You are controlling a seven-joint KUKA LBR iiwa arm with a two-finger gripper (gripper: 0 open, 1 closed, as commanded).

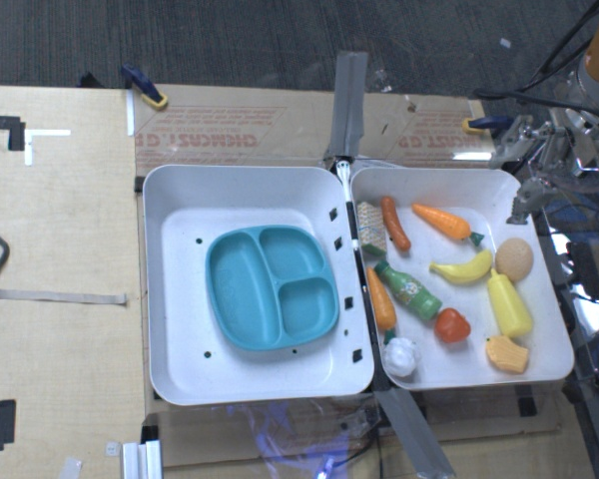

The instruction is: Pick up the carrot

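1. We're looking down on two white bins sitting side by side. The left bin is holding a teal divided plate, lying flat near its middle.
2. The right bin is where all the toy food is sitting. The carrot we're after is lying in the upper middle of that bin, orange body with its green tip pointing down and to the right, just above the banana.
3. We're also seeing a thin red-orange chili-looking thing left of the carrot, and another orange carrot-like piece lying along the bin's left wall.
4. A green bottle is lying tilted in the middle, with a tomato touching its lower end.
5. On the right side, a tan egg is sitting just above a yellow bottle.
6. The gripper is hanging over the bin's top right corner, well apart from the carrot. We honestly can't tell how its jaws are standing, and we're seeing nothing in its grasp.
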